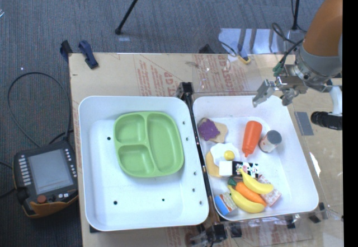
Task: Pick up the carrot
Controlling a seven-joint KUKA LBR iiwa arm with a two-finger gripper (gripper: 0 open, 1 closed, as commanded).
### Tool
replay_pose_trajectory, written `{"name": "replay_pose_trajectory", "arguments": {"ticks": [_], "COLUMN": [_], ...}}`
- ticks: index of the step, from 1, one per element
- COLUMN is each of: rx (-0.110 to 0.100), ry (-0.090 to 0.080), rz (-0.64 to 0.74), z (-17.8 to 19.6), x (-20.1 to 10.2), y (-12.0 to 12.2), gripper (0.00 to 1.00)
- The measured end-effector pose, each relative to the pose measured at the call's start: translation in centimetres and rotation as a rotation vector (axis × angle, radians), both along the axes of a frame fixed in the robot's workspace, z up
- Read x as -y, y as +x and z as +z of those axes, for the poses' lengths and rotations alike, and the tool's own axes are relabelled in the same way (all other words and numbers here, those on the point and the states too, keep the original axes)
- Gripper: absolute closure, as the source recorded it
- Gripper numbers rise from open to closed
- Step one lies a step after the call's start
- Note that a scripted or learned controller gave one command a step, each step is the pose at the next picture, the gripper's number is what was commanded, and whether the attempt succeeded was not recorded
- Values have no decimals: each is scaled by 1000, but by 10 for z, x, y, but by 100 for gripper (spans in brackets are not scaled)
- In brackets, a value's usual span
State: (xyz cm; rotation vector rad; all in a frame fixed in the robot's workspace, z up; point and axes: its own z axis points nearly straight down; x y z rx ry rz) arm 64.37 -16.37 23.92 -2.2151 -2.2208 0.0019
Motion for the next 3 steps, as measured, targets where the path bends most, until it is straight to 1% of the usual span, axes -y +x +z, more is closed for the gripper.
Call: {"name": "replay_pose_trajectory", "arguments": {"ticks": [1,2,3], "rx": [-6,0,4], "ry": [5,5,5], "rz": [321,820,811], "z": [-94,-134,-123], "x": [-37,-59,-58], "y": [-95,-159,-157], "gripper": [0,0,100]}}
